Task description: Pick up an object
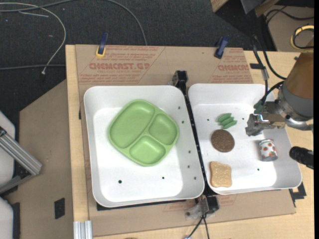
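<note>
The right bin holds a green bean pod, a round brown patty, a slice of toast and a small white can with red spots. My gripper hangs over the right side of this bin, just above and left of the can and to the right of the bean pod. I see nothing between its fingers. The grey arm with its orange band comes in from the right edge.
A green divided plate lies in the left bin. A black divider runs between the two bins. Blue clamps hold the cardboard at the back. Cables lie on the dark floor beyond.
</note>
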Robot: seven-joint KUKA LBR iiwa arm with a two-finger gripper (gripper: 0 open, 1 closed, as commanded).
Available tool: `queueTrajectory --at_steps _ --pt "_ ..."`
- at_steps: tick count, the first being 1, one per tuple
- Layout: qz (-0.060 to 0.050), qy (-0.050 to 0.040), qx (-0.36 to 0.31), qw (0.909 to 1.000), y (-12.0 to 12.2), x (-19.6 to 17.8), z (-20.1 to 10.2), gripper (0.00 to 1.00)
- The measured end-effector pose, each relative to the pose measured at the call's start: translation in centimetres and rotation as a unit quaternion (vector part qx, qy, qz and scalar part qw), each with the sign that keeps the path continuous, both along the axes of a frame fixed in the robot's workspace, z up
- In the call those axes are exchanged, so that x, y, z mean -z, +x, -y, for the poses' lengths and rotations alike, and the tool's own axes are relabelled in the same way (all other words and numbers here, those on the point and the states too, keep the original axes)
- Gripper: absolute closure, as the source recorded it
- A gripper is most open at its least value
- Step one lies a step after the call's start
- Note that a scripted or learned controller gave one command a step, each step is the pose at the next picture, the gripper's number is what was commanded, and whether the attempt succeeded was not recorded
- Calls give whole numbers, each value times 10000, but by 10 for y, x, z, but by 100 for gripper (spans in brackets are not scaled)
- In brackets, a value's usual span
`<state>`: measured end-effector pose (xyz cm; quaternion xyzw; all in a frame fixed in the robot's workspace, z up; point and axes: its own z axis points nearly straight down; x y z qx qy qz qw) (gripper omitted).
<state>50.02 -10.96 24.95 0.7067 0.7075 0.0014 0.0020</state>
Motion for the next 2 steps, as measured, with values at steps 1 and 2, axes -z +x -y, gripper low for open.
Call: queueTrajectory --at_steps 1,2 --pt "-15 9 -21 10000 31 10 -43 100" --pt "-9 9 -20 10000 57 3 -89 100"
